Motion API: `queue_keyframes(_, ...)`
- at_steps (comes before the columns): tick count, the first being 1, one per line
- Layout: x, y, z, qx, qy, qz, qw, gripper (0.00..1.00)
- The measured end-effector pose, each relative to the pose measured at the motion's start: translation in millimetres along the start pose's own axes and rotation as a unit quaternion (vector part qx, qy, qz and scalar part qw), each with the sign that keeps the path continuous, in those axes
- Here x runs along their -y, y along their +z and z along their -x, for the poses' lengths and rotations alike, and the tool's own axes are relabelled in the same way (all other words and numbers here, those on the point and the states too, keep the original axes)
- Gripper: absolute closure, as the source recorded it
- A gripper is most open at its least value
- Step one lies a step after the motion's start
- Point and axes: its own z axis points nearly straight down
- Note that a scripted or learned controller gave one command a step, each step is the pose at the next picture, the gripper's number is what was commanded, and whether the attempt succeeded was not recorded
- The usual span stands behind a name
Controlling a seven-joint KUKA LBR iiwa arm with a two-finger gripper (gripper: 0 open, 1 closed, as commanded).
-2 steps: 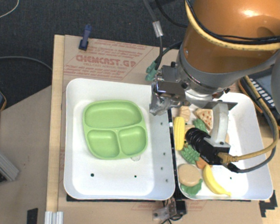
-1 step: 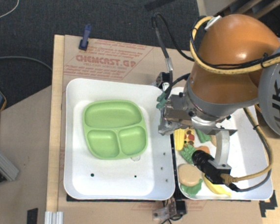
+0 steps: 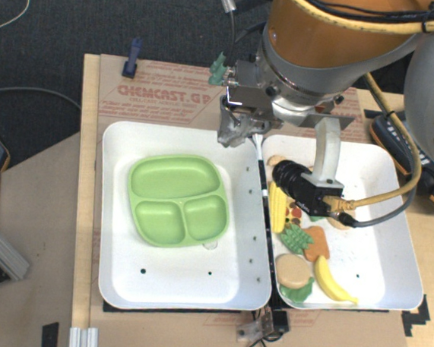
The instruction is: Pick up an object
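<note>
My gripper (image 3: pixel 236 130) hangs over the far right corner of the left bin (image 3: pixel 115 197), close to the rim shared by the two bins. Nothing shows in it. A light green divided plate (image 3: pixel 176 201) lies in the left bin, to the gripper's near left. In the right bin (image 3: pixel 393 247) a pile of toy food lies along the left side: a yellow corn cob (image 3: pixel 277 205), a green leafy piece (image 3: pixel 296 237), an orange carrot-like piece (image 3: pixel 318 245), a round tan bun (image 3: pixel 294 271) and a banana (image 3: pixel 333 282). The arm's black attachment (image 3: pixel 301 186) covers the far end of the pile.
A yellow cable (image 3: pixel 382 198) runs from the black attachment across the right bin. Both bins rest on a cardboard sheet (image 3: pixel 164 91). A blue clip (image 3: pixel 132 58) and a green clip (image 3: pixel 218 71) sit on its far edge. Bare white floor fills the right bin's right half.
</note>
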Motion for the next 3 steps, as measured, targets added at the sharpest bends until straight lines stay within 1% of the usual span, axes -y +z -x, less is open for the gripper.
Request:
queue_keyframes(1,29.0,27.1,3.2,0.004,0.004,-0.011,0.9999,1.0)
queue_keyframes(2,30.3,115.3,73.5,0.006,0.008,-0.014,0.9999,1.0)
queue_keyframes(3,16.5,-100.7,71.0,0.001,0.004,0.003,1.0,1.0)
